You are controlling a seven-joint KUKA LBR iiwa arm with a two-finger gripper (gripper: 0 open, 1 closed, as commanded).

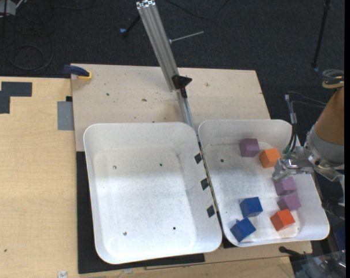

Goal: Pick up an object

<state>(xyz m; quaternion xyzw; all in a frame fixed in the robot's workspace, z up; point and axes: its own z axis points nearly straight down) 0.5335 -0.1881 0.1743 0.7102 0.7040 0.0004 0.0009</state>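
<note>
Bench, camera view: two shallow white bins side by side. Left bin [105, 149] holds no objects. Right bin [221, 132] carries seven small blocks.

Clock positions taken from the right bin's centre:
- purple block [249, 147] at 12
- orange block [269, 157] at 1 to 2
- purple block near gripper [285, 185] at 3
- second purple block [289, 201] at 4, just beside the one above
- red block [283, 219] at 5
- blue block [251, 206] at 6
- lower blue block [242, 229] at 6 to 7, near the bin's rim

Arm [331, 126] enters from 3 o'clock. Gripper [286, 165] sits low over the bin, between the orange block and the purple block near gripper. Cannot tell whether it is apart or together; nothing is visibly caught in it.

Handling, judged: blocks look light, rigid, flat-faced, likely foam or wood, not fragile. Best hold is across two opposite flat sides, squarely, not on corners. Orange block stands free on most sides, so it is the easier target; the paired purple blocks crowd each other and the bin wall.
</note>
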